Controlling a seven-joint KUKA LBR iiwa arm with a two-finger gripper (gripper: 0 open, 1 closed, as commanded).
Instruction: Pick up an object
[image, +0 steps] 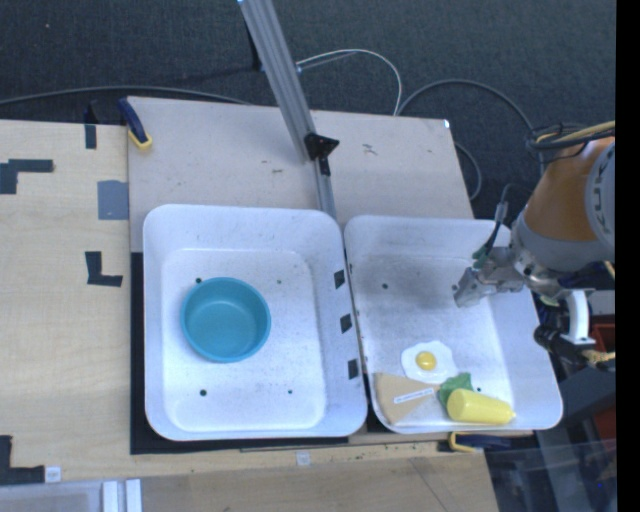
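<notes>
A blue bowl (226, 318) sits in the left bin (170, 235). In the right bin (400, 240), near its front edge, lie a toy fried egg (427, 360), a tan wedge like a cheese slice (403, 395) and a yellow corn cob with green leaves (476, 403). My gripper (470, 291) hangs over the right side of the right bin, behind the egg and apart from it. Nothing shows between its fingers.
A grey metal pole (285, 80) slants down from the top to the seam between the bins. Cables (400, 85) loop on the dark floor behind the bench. A blue-and-yellow clamp (135, 125) grips the board's back left corner.
</notes>
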